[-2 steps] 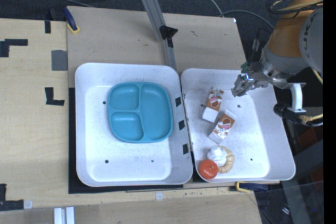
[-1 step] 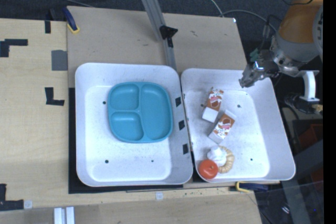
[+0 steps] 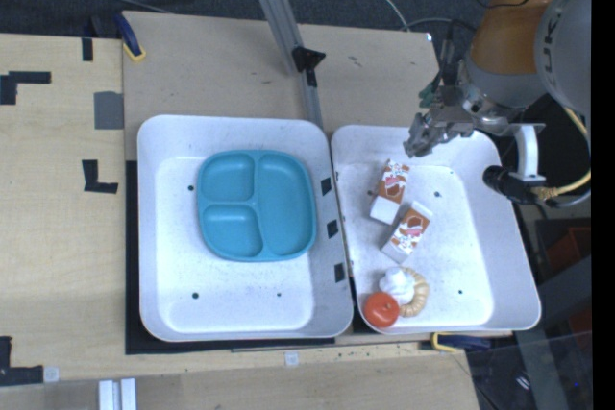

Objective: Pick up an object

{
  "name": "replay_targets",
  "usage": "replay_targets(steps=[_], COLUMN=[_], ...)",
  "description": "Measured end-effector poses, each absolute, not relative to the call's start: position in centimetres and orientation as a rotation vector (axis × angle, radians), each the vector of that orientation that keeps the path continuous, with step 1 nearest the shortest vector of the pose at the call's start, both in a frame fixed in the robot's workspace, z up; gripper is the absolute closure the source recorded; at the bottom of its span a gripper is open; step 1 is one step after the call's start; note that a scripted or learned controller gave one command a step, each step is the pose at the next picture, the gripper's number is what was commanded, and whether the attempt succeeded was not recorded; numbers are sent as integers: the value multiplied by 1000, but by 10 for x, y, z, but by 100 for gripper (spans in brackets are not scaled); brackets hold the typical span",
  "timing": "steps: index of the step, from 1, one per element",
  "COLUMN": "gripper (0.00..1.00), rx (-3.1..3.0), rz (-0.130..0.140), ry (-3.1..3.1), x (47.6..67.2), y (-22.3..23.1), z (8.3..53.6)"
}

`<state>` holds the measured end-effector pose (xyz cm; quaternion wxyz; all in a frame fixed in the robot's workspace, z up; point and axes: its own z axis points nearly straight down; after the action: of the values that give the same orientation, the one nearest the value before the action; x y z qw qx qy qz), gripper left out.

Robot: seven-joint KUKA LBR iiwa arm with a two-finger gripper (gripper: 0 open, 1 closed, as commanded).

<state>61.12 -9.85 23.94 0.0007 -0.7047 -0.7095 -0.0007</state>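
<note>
In the right bin (image 3: 480, 245) lie two small white cartons with red and brown print, one (image 3: 391, 190) above the other (image 3: 407, 231). Near that bin's front left corner sit a red round piece (image 3: 381, 310) and a white-topped tan pastry (image 3: 404, 288). My gripper (image 3: 420, 142) hangs over the bin's back edge, up and to the right of the upper carton, apart from it. I see nothing held in it.
The left bin (image 3: 173, 302) holds a blue divided plate (image 3: 257, 205). A grey metal bar (image 3: 279, 5) slants down from the top to the gap between the bins. The arm's grey and orange body (image 3: 524, 24) fills the upper right.
</note>
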Motion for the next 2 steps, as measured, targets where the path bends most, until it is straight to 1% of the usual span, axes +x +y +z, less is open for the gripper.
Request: replay_targets(steps=[1, 2], gripper=[100, 100], rx=[-2212, -2211], rz=[1, -2], ry=[-2227, -2228], x=[600, 602], y=[-41, 14], z=[228, 235])
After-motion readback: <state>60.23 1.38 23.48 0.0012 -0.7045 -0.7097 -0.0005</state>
